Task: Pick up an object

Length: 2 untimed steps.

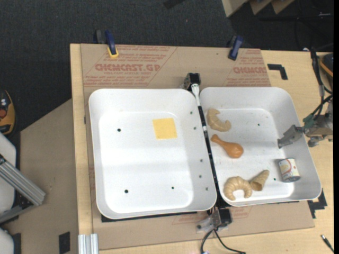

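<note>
The left bin (106, 142) holds a flat yellow square (164, 128). In the right bin (275, 102) lie a pale curled pastry (218, 120), a brown drumstick (228, 146), a tan croissant (238, 187), a small cone-shaped piece (260, 179) and a little white can (288, 169) on its side. My gripper (290, 136) hangs at the right bin's right wall, just above the can and apart from it. Nothing shows in its grasp.
Both bins rest on a brown board (159, 62) held by two blue clamps (111, 42) (235, 46) at the far edge. Cables and hardware (320, 123) crowd the right side. An aluminium rail (21, 184) lies off the board at lower left.
</note>
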Motion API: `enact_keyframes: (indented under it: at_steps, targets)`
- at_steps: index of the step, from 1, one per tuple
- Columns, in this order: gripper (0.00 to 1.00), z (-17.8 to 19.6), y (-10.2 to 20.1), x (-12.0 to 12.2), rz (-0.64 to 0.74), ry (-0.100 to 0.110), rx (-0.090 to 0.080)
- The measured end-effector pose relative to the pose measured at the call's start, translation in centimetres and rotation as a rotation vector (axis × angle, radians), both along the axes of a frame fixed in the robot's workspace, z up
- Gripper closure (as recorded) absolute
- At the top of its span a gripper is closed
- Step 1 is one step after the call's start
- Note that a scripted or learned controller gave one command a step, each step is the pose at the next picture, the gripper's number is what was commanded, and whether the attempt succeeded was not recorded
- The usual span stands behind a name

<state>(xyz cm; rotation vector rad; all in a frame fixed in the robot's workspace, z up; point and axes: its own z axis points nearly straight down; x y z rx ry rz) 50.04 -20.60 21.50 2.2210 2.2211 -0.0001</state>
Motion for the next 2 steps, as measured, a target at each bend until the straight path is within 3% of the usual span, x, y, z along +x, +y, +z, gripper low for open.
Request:
enact_keyframes:
  at_steps: [1,2]
  targets:
    - [0.0,-9.5,2.4,13.4,0.008,-0.006,0.0]
    - [0.0,-13.3,-0.1,7.1,-0.004,0.009,0.002]
